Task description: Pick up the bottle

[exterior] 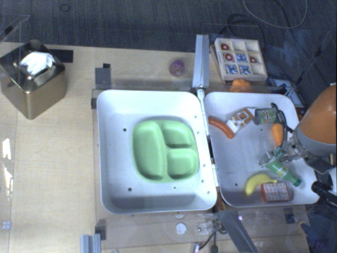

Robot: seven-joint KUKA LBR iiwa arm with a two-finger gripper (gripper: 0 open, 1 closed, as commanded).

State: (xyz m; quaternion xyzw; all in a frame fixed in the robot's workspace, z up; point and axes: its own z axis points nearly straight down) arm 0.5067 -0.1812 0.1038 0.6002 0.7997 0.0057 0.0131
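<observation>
Nearest the lens, low in the right bin (231, 194): one small red-and-white packet (276, 192), lying flat, with a yellow banana (257, 183) touching its left end. Just above the banana, one green bottle (283, 172), on its side, slanted, cap end toward the bin's right wall. Gripper (277, 155) directly over the bottle's upper-left end, at or very close to it; whether its jaws are spread or closed cannot be told, and no object shows clamped in it. Above the gripper in the same bin: one orange carrot-like piece (277, 134), one dark green can (265, 115), one white-and-orange carton (243, 118), one red sausage (221, 127) toward the bin's left wall. Left of this bin, touching it: a second white bin (110, 109) containing one green divided tray (165, 149).
</observation>
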